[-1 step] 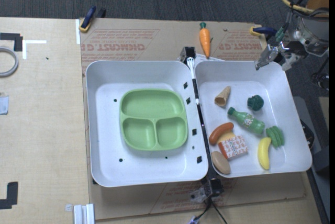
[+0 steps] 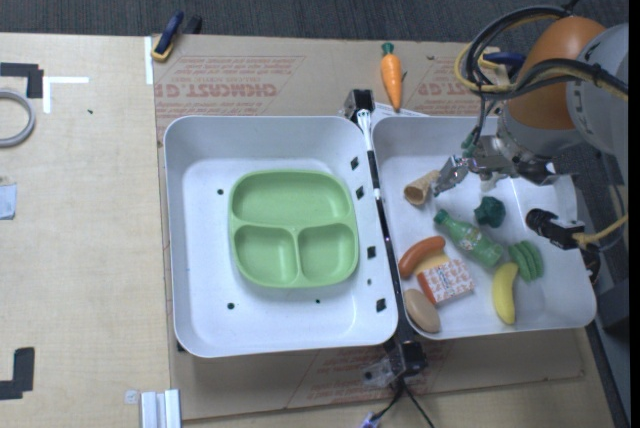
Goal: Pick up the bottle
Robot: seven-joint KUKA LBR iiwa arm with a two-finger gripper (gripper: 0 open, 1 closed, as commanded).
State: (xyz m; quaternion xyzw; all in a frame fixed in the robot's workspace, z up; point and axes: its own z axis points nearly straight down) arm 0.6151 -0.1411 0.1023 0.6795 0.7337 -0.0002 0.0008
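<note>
Two metal fingers of the gripper (image 2: pixel 452 172) hang over the upper part of the right bin (image 2: pixel 560 316), slightly parted with nothing between them. Just beside their tips lies a tan cone-shaped item (image 2: pixel 421 187). The bottle (image 2: pixel 468 238), green and lying on its side, rests lower in the same bin, near the middle, apart from the fingers. Around it lie a red sausage (image 2: pixel 420 254), a banana (image 2: pixel 505 293) and a small printed box (image 2: pixel 446 281). The left bin (image 2: pixel 190 316) holds a green divided tray (image 2: pixel 294 228).
</note>
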